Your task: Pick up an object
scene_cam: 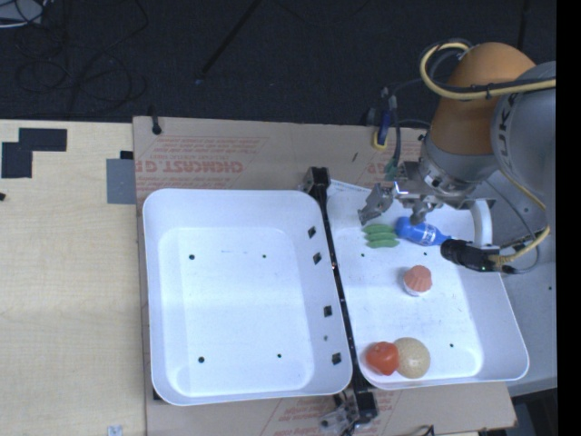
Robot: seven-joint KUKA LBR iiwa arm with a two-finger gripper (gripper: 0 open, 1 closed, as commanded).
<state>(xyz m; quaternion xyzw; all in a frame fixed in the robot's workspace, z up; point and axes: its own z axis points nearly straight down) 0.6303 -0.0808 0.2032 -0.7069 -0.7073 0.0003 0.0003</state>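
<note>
Gripper open, fingers spread, nothing between them, hovering over right bin. I count one green piece, one blue, one shell, one tomato, one beige ball.

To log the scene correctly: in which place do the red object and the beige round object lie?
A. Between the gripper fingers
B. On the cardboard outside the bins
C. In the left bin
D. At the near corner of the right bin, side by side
D: the red object and the beige round object sit touching at the near edge of the right bin.
</note>
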